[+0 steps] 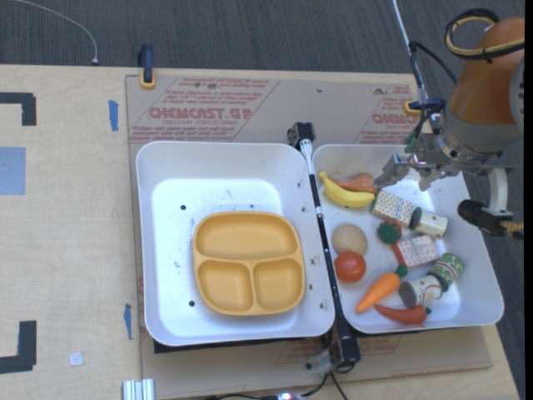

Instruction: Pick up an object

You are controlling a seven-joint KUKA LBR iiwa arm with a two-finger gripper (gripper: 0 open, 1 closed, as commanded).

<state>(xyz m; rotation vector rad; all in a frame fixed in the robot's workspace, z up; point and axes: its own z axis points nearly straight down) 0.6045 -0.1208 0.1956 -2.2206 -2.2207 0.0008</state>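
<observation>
Two white bins sit side by side on a cardboard sheet (pixel 208 98). The left bin (pixel 158 223) holds a yellow divided tray (pixel 248 262) with three compartments. The right bin (pixel 475 298) holds the candidate objects, all toy food — a banana (pixel 346 193) at the far left with an orange-pink piece (pixel 360 179) just behind it, a speckled block (pixel 394 207), a small white bottle (pixel 428 221) to its right, a green broccoli-like piece (pixel 388 232), a beige egg shape (pixel 349 239), a red tomato (pixel 351 266), a pink-and-white packet (pixel 416 249), a carrot (pixel 379 291), a red chilli (pixel 403 312) and two small cans (pixel 433 280) at the near right.

The arm enters from the right, orange band uppermost. The gripper (pixel 414 172) hangs over the far end of the right bin, just above the speckled block — its fingers look spread apart, with nothing between them. No object is lifted; all lie on the bin floor.
</observation>
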